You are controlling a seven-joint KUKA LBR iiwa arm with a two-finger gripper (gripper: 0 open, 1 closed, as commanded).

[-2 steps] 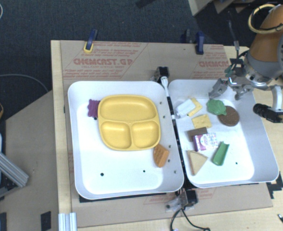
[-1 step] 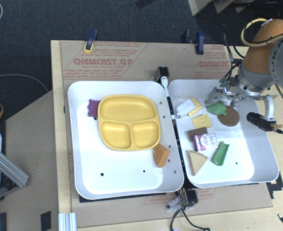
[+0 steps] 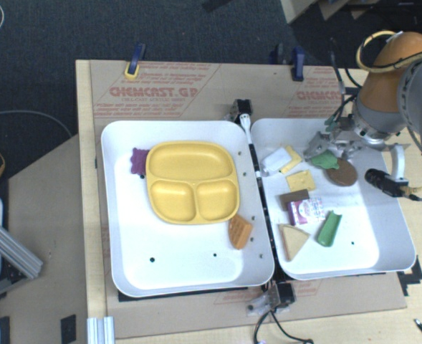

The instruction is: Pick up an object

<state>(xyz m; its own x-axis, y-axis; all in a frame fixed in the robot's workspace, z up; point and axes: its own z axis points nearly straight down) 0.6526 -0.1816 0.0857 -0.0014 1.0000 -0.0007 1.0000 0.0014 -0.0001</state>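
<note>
The gripper (image 3: 324,151) is hanging low over the upper part of the right bin (image 3: 393,228), reaching in from the right under the arm's orange band, and whether it is spread or pressed together I cannot tell, since the metal parts are blurring into one another there. Right at its tip a dark green piece (image 3: 325,161) is lying, touching or just under it, with a brown round disc (image 3: 343,173) just beside that on the side away from the yellow divided plate (image 3: 193,180). So the nearest candidate is sitting directly below the gripper, and the move is looking like a short straight drop, not a sideways reach. The other things are lying farther off, toward the near edge of the same bin: a pale yellow block (image 3: 291,160), a brown block (image 3: 297,183), a pink-printed packet (image 3: 307,211), a green pepper-like piece (image 3: 328,229) with its long axis running slantwise, and a tan wedge (image 3: 292,240). A toast-like slice (image 3: 240,231) and a purple piece (image 3: 139,160) are resting in the left bin (image 3: 125,221), beside the plate and well apart from the gripper.
</note>
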